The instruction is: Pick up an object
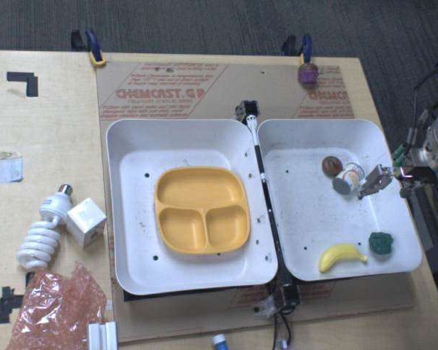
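Grey can (345, 181) beside gripper (372, 183)

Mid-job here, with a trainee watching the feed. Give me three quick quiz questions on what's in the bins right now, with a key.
1. True or false: the yellow divided tray lies in the left bin.
2. Which lies nearest the right bin's front edge? A) banana B) brown ball C) small can
3. Fill in: the green object lies to the ___ of the banana in the picture.

Key: 1 true; 2 A; 3 right. The tool is beside the small can.
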Controlling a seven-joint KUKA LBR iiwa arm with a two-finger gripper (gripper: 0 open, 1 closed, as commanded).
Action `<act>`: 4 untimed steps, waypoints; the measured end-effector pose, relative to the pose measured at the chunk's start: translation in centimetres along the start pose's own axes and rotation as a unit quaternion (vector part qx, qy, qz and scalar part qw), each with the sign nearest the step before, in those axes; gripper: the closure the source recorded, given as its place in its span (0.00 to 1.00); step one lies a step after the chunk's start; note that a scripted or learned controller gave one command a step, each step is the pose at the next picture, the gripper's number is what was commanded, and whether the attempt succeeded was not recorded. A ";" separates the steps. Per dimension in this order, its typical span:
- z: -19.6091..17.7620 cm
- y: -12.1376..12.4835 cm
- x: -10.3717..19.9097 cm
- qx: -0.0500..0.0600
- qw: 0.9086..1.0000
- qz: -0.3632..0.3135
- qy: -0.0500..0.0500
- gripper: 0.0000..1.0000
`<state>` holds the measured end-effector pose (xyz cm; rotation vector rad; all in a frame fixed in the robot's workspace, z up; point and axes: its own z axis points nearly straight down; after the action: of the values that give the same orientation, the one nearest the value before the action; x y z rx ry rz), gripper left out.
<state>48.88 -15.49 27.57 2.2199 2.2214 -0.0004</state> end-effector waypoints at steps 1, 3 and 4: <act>18.3 2.2 -5.4 0.000 1.000 0.001 0.000 0.00; 17.4 -1.0 1.2 -0.001 1.000 0.002 0.000 1.00; 11.4 0.7 3.5 -0.001 1.000 0.000 0.000 1.00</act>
<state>49.63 -12.03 16.19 2.2195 2.2196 0.0016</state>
